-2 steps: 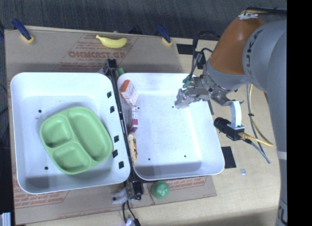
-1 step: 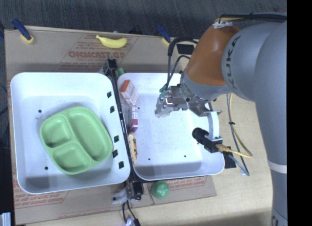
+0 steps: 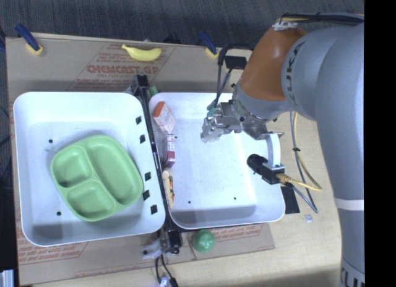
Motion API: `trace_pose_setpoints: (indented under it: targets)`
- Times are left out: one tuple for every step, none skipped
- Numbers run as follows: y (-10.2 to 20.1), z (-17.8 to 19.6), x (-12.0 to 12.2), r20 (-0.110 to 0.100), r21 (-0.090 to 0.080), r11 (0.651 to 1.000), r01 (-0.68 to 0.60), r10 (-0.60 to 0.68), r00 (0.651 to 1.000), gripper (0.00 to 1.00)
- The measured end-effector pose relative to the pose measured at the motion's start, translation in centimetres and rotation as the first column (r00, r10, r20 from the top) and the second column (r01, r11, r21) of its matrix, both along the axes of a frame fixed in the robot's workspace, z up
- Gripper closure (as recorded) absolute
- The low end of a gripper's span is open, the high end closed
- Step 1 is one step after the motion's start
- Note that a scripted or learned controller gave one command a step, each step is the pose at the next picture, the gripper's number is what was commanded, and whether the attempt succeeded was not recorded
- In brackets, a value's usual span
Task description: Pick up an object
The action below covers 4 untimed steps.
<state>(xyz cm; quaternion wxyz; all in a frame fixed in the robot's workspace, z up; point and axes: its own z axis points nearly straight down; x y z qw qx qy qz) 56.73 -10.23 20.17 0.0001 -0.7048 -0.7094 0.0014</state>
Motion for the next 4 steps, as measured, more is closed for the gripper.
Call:
trace_pose_setpoints:
  targets:
    - [6.0,-0.1,2.4,0.000,0.001,1.000,-0.003,0.003,1.000,1.00]
    - [5.9,-0.1,2.3,0.000,0.000,1.000,-0.002,0.002,1.000,0.00]
    - [0.7,-11.1,4.8,-0.005,0.000,1.000,0.000,0.000,1.000,0.00]
    - [0.7,-10.0,4.9,-0.004,0.001,1.000,-0.003,0.003,1.000,1.00]
